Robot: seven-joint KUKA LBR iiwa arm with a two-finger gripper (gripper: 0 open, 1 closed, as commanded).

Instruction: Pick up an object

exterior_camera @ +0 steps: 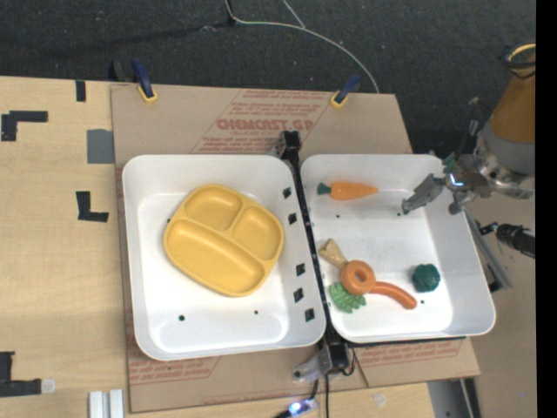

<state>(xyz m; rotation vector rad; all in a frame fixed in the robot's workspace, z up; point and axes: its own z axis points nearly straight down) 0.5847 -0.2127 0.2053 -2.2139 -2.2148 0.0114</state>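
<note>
White plastic makes up both shallow bins, set side by side on the surface [61, 233]. The fingers [435, 194] hang over the upper right corner of the right bin [435, 316], spread apart with nothing between them; one dark finger slants down to the left toward the bin floor. Just to the left of the fingers lies a toy carrot [348, 191], orange with a small green top, resting flat on its side. Below the fingers, near the bin's right wall, sits a small dark green lump [426, 277]. Down and to the left of the fingers rests an orange ring [357, 278] touching a curved orange piece [393, 295], with a tan piece [332, 252] and a green leafy piece [345, 299] beside them. Well to the left of the fingers, the left bin [148, 320] holds a yellow divided plate [224, 239], tilted askew.
</note>
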